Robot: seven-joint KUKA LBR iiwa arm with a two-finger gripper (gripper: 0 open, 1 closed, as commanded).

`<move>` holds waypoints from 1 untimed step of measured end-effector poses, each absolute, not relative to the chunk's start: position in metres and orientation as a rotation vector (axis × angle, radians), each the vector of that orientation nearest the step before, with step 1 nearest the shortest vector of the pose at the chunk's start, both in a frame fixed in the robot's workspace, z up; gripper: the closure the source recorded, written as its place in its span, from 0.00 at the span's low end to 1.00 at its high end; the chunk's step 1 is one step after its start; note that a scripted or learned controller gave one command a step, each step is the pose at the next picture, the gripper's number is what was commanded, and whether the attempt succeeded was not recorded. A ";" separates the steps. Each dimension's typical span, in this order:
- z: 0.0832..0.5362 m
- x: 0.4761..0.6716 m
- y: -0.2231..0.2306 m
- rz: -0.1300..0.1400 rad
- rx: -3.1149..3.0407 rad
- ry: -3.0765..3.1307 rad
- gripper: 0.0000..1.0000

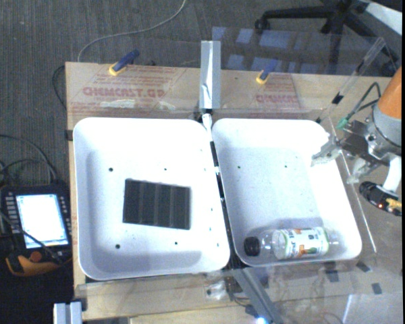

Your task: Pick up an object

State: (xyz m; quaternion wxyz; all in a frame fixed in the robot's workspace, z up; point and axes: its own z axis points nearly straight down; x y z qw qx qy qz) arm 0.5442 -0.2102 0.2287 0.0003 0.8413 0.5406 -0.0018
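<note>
- Approach step: the grey arm's two-finger gripper sits at the right bin's edge; its state I cannot tell.
- Next: reach the clear plastic bottle lying along the near wall.

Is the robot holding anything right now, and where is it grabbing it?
Nothing is held. The bottle lies on its side in the right bin, and the gripper sits over that bin's far right edge, apart from it.

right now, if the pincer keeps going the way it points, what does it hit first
The pincer sits at the right bin's right edge, aimed toward the view's left and apparently downward. Going straight on, it would likely meet the bare floor of that bin first, well short of the bottle lying near its front wall. Depth is unclear.
</note>
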 end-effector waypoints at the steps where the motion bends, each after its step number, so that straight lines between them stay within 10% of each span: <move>1: 0.261 0.517 -0.195 -0.004 2.623 1.730 0.00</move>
